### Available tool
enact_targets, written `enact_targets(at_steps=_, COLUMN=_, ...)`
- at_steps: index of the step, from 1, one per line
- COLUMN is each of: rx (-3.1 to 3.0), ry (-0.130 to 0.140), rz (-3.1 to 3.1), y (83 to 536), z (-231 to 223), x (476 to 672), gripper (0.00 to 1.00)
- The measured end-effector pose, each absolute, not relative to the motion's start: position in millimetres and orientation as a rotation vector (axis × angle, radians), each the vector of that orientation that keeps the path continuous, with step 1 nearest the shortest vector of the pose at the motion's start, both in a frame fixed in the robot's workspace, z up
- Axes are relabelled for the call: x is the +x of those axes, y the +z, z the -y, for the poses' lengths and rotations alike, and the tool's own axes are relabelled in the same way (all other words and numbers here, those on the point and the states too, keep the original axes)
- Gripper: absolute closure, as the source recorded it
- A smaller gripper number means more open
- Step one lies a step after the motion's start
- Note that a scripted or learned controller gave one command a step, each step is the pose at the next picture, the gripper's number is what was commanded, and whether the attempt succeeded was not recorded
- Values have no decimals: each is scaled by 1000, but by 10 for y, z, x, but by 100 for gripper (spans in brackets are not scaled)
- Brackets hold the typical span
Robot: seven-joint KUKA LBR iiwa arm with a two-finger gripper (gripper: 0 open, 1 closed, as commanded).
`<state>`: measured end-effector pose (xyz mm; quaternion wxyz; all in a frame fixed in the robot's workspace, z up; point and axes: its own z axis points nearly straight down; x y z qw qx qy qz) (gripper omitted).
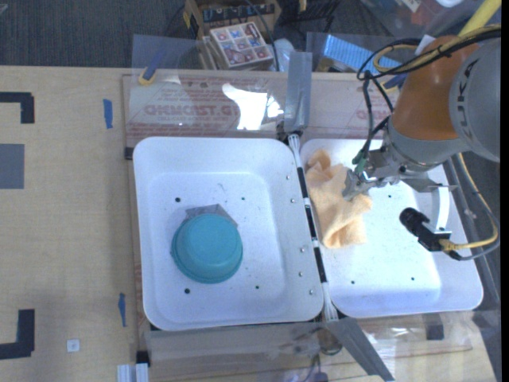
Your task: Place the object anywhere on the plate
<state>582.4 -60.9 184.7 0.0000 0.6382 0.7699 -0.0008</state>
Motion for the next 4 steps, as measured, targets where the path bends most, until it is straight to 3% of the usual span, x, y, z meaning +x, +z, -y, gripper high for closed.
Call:
enact_targets(at_steps=1, rx=2169, ry=-2, rz=-2272, y=1846, z=-210, x=5808, gripper=100)
enact_targets(at_steps=2, rx=2097, ry=-2, rz=-2342, y=1843, z=-913, x=5366, gripper=100)
enact_targets(at_steps=3, rx=2054, ry=0, rz=-2376, y=1729, z=-1590, x=5493, gripper=100)
enact_targets(at_steps=4, rx=2054, ry=1, rz=-2376, y=1731, z=-1591, x=5494, gripper=0)
